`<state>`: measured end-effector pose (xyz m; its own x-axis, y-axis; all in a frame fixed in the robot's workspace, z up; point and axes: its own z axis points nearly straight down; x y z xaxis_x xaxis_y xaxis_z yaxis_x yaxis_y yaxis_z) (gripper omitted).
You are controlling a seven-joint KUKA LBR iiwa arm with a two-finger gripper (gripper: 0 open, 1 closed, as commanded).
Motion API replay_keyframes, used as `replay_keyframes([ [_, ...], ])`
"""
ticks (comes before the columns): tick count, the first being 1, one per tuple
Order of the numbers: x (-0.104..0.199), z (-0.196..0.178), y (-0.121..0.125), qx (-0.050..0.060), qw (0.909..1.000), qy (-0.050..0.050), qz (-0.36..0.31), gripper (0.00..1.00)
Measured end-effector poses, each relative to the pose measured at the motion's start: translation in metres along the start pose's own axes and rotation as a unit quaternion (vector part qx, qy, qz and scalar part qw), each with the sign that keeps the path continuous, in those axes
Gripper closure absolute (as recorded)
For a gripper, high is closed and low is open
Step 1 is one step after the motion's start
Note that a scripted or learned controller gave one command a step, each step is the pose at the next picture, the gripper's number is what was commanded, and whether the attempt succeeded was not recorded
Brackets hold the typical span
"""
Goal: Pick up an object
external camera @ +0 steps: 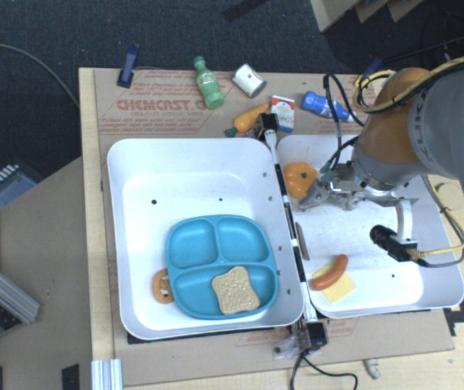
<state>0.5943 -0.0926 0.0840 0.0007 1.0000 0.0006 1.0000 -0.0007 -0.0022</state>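
The grey arm's gripper (317,192) hovered at the right bin's (394,295) upper left, beside a round orange fruit (298,177). Whether its fingers were spread was unclear. A red sausage (329,272) lay lower down.

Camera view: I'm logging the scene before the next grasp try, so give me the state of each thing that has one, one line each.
Blue divided plate: flat in the left bin.
Bread slice: lying in the plate's front compartment.
Pretzel: beside the plate's left edge, partly under it.
Orange fruit: in the right bin, beside the claw.
Sausage: lying over the cheese slice.
Green bottle: lying on its side, outside the bins.
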Motion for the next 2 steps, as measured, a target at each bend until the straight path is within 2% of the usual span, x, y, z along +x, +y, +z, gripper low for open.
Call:
replay_keyframes([
  [1,-0.006,-0.001,0.056,-0.002,1.0,0.0,-0.001,0.0],
  [2,-0.006,-0.011,0.056,-0.003,1.0,-0.001,-0.001,1.0],
])
